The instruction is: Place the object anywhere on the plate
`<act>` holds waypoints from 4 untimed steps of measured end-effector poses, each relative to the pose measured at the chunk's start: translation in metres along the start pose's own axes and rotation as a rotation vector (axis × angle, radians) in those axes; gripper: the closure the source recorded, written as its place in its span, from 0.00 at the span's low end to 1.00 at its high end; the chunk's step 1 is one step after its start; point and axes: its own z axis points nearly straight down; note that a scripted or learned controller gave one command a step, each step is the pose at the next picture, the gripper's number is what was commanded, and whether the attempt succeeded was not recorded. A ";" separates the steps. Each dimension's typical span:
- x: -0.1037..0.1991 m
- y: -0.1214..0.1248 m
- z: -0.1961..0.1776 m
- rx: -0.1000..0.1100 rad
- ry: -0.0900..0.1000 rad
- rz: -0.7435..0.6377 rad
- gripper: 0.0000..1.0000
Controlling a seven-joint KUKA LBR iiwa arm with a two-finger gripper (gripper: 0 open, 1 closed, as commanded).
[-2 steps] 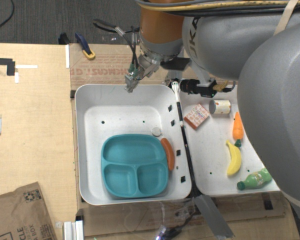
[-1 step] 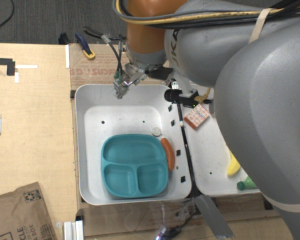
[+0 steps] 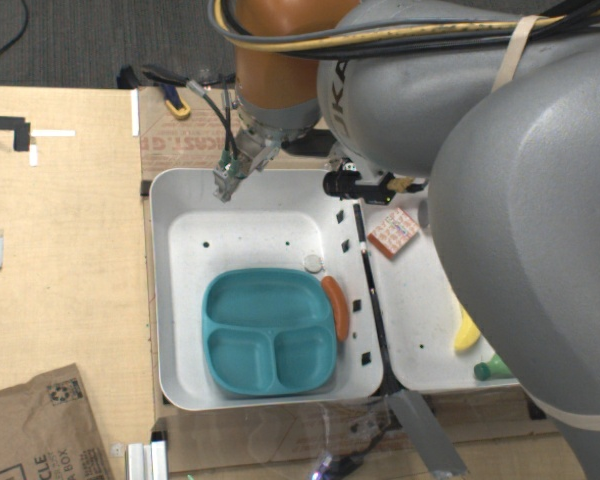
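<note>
A teal plate with three compartments lies in the near part of the left bin. An orange sausage-shaped object lies just beside the plate's right rim, on the bin floor. A small pale round piece sits past the plate's far right corner. My gripper hangs over the bin's far left rim, well away from the plate and the orange object. Nothing shows between its fingers.
The right bin holds a pink patterned block, a yellow object and a green one near its front. The grey arm covers much of the right bin. A wooden bench top lies left of the bins.
</note>
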 end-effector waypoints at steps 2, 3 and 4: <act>0.002 -0.002 -0.010 0.001 0.000 -0.101 1.00; 0.006 0.006 0.014 -0.001 0.000 -0.218 1.00; 0.004 0.008 0.016 -0.002 -0.001 -0.245 1.00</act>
